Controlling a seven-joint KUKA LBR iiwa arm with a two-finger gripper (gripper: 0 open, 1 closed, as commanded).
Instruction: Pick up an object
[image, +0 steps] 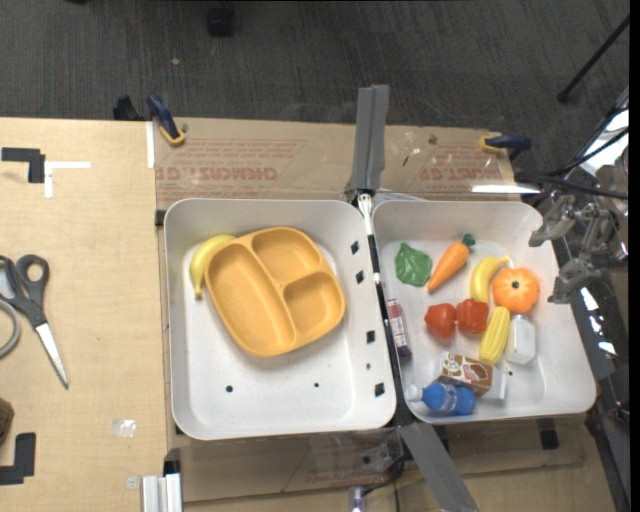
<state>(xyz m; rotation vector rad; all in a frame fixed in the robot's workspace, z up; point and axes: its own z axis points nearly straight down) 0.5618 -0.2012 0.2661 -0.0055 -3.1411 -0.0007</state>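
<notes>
Right bin (560, 395), toys (orange (515, 290)), tool (575, 245) beside

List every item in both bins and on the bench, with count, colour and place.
Divided plate: 1, yellow-orange, left bin.
Banana: 1, yellow, left bin, at the plate's left edge.
Carrot: 1, orange, right bin.
Leafy vegetable: 1, green, right bin.
Tomatoes: 2, red, right bin.
Orange fruit: 1, right bin.
Corn: 1, yellow, right bin.
Bottle: 1, blue, right bin's front.
Scissors: 1, grey, bench left.
Gripper: 1, grey, right bin's right edge.
</notes>
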